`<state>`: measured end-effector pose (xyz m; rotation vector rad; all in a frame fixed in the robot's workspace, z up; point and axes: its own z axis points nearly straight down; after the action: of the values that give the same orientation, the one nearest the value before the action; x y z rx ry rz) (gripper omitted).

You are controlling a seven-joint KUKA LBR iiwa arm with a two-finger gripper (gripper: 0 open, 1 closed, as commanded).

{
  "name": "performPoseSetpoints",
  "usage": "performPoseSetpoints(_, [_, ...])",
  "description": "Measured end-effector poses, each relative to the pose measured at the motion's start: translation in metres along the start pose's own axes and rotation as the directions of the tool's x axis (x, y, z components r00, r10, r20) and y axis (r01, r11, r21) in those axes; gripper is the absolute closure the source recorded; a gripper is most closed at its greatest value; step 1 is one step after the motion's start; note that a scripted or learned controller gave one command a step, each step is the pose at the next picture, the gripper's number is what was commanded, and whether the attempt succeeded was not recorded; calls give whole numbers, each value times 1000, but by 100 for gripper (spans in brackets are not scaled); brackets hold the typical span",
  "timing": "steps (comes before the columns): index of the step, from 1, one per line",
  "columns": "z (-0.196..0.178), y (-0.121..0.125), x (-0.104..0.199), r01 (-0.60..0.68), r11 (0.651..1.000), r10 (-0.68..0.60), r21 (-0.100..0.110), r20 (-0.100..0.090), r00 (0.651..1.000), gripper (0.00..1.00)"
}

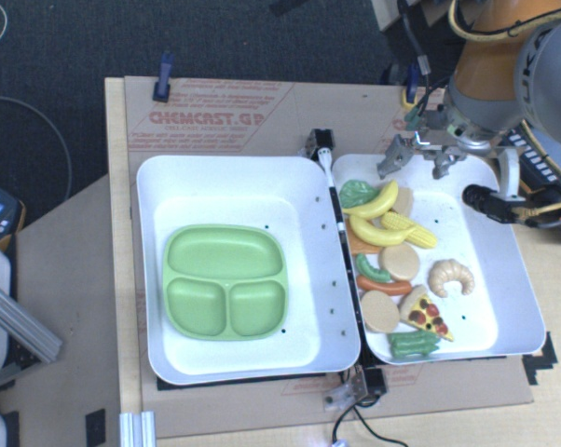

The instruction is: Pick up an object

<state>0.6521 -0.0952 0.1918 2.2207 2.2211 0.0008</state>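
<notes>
Presently the gripper [418, 156] hangs over the far rim of the right bin [504, 287], fingers spread apart with nothing between them, so a descent can straddle a target. Candidate objects cluster along that bin's left side: bananas [385, 214], croissant [451, 276], pizza slice [424, 311]. The left bin [150, 250] holds a green divided tray [225, 280], probably the drop-off

Two white bins [150, 250] sit on a tan board printed with red lettering. The tray [226, 280] is pale green. Toy food: yellow bananas [385, 214], a golden-brown croissant [451, 276], a pizza slice [424, 311] with red spots, a dark green pepper [414, 344]. The arm is grey and orange.
</notes>
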Motion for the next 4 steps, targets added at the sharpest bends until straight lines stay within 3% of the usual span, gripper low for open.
performPoseSetpoints(1, [8,-87,94,6,1000,-6,10,-5,1000,0])
performPoseSetpoints(2, [-8,3,149,8,1000,-8,-9,-1,1000,0])
performPoseSetpoints(3, [-18,0,145,3,1000,-3,-3,0,1000,100])
performPoseSetpoints(4, [20,-25,197,4,1000,-4,7,-1,1000,100])
